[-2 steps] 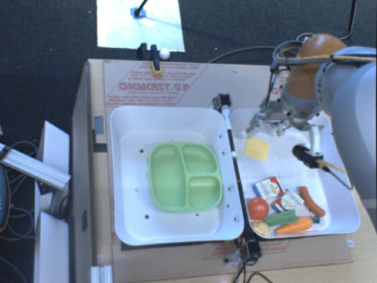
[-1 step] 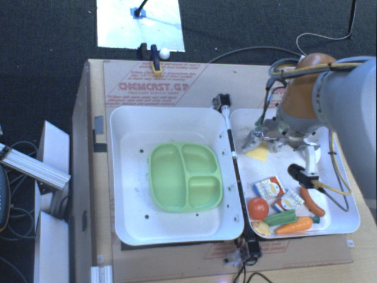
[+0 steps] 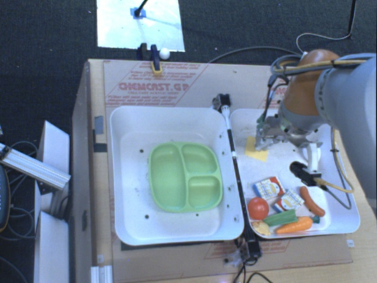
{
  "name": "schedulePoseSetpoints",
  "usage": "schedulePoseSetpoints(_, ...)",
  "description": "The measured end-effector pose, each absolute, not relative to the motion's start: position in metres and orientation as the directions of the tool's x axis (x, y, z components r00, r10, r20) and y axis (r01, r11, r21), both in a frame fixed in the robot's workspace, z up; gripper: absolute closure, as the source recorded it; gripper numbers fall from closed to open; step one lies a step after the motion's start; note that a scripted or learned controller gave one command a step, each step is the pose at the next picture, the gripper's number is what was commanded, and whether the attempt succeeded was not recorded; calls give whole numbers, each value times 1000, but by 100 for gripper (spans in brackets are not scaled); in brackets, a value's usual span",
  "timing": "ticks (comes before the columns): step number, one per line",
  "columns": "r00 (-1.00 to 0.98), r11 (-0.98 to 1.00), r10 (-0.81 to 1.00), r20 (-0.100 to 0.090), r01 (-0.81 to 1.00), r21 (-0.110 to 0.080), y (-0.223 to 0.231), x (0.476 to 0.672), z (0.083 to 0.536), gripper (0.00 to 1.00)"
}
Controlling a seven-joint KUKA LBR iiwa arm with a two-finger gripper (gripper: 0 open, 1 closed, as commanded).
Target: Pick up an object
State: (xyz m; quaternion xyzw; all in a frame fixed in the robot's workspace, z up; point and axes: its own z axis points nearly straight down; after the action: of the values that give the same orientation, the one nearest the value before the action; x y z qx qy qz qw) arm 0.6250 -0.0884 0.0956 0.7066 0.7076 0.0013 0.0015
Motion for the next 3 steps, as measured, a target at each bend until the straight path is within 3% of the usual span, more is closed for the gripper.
schedulePoseSetpoints(1,-2,2,1000,-3,1000,5,-166,646,197,100)
schedulePoseSetpoints(2,-3,3,1000,-2,1000,3,-165,646,196,0)
schedulePoseSetpoints(3,-4,4,1000,0,1000,2,-125,618,85,0)
